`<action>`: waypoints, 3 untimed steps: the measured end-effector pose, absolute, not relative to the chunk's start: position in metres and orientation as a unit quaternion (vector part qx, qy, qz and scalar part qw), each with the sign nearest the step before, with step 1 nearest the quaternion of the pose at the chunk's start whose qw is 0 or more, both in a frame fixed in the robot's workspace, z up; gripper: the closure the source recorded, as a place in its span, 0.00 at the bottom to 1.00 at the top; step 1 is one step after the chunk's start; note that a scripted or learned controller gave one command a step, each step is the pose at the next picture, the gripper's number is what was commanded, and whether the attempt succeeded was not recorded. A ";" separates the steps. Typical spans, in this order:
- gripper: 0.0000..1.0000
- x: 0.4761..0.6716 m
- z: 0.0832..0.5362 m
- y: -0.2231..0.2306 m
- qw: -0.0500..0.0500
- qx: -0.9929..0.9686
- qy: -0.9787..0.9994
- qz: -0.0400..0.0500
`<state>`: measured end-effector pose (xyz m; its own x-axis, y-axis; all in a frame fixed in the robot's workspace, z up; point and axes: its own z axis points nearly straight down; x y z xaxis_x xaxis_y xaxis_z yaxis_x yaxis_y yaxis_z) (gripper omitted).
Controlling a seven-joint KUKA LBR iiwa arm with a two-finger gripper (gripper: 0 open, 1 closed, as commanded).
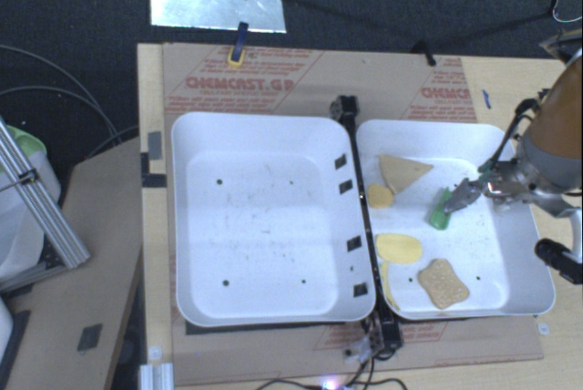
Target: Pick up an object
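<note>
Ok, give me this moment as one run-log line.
arm: over right bin | gripper: beside green object, hold not confirmed | other items: tan wedge, yellow disc, cracker-like piece | lift: not yet
</note>
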<state>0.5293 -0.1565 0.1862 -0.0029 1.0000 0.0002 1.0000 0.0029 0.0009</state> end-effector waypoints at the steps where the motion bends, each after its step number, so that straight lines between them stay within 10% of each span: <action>1: 0.00 0.603 0.081 -0.152 0.003 0.704 0.710 0.002; 2: 0.00 0.500 0.084 -0.173 -0.003 0.709 0.705 -0.002; 3: 0.00 0.533 0.084 -0.110 0.001 0.704 0.710 0.001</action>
<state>0.5334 -0.1101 0.0845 -0.0088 1.0000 0.0012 1.0000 0.0088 0.0030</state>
